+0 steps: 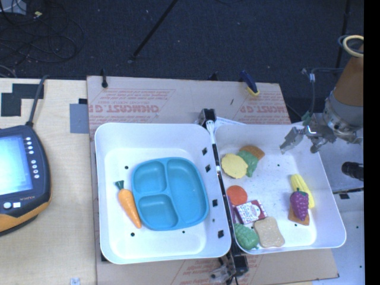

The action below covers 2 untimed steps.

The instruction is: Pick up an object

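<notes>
While over right bin (323,159), jaws (303,139) open, w/o load.

A: What lies left of the bins?
B: A teach pendant (18,177) with a lit screen, resting on the wooden desk (59,242).

A: And beneath the bins?
B: A cardboard sheet (154,103); black cables (35,34) trail across the dark floor (237,28) beyond.
</notes>
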Tool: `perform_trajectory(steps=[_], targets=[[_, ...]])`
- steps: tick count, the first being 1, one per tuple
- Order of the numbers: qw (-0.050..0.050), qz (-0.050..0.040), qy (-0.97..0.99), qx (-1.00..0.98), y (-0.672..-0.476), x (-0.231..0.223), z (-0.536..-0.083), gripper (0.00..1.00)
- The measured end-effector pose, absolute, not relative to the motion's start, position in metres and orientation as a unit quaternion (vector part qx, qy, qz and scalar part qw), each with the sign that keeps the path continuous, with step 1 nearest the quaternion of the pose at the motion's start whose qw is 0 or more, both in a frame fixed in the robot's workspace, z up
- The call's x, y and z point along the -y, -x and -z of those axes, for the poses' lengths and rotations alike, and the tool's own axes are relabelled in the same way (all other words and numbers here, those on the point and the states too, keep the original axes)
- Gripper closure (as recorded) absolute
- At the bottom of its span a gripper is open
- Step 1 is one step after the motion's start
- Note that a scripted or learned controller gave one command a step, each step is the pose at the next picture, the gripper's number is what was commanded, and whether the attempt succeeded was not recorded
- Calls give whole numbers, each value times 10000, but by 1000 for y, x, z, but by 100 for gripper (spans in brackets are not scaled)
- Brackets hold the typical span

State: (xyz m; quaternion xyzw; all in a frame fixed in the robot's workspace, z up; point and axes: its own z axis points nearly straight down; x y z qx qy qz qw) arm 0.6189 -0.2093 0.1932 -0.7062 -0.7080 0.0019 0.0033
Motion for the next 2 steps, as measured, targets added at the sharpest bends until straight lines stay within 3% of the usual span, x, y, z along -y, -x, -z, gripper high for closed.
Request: perform_trajectory(steps=[1, 2], targets=[[25, -12, 7062, 7080, -587, 213, -94, 0], [33, -11, 7075, 7067, -528, 213, -87, 0]])
